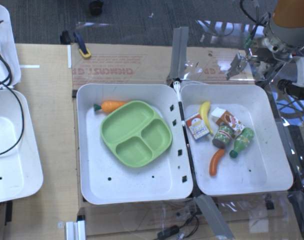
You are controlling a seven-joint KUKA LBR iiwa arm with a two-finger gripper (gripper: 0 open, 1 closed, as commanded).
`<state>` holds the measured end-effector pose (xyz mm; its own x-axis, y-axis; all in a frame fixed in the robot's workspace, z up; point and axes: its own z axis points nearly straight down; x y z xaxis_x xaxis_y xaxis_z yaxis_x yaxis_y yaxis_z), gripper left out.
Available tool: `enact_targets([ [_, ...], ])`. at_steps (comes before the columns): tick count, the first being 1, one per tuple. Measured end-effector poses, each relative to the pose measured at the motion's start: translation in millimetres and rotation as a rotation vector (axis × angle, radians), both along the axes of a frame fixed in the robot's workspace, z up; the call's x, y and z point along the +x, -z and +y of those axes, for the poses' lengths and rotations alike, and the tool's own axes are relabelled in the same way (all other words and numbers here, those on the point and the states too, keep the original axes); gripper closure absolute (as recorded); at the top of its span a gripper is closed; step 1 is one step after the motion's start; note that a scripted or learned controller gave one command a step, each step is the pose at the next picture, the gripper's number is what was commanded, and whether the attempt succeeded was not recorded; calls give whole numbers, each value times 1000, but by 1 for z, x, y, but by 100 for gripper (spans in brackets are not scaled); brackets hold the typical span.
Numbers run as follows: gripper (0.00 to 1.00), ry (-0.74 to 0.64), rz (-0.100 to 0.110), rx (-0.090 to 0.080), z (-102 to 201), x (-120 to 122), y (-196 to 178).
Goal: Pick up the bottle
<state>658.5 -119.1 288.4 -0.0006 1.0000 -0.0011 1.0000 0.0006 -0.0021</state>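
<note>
The bottle is small and green with a dark green cap. It lies tilted in the right bin, right of the middle, with its cap toward the front. A dark can touches its left side. My gripper hangs above the bench behind the right bin's far rim, well away from the bottle, under the grey wrist and orange band.
Near the bottle lie a banana, a red and white carton, a small box and an orange-red pepper. The left bin holds a green divided plate and a carrot.
</note>
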Motion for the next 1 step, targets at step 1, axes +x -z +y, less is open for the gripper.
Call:
enact_targets([
  [1, 0, 147, 0, 0, -96, -35, 127],
])
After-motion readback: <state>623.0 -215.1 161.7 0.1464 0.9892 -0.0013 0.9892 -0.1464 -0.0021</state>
